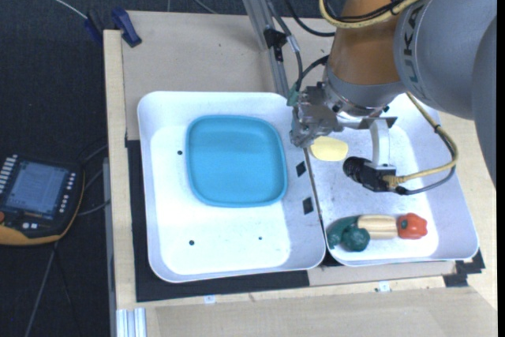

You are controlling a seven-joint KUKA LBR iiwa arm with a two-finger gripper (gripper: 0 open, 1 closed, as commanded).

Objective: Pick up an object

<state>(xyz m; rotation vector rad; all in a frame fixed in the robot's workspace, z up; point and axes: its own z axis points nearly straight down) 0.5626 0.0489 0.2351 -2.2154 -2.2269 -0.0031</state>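
Pale wooden surface [197, 35] carries two white bins. From the right, the grey arm [442, 35] bends steeply down over the right bin [442, 193], orange band up, pincer [304, 130] low at the divider; whether it is apart or together I cannot tell. Just right of it lies a pale yellow piece [328, 148]. Left of it sits a blue plate [235, 160] in the left bin [162, 193].

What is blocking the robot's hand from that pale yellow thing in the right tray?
Nothing visible. The hand hangs right beside the yellow piece, at its upper left, with only bare right tray around them.
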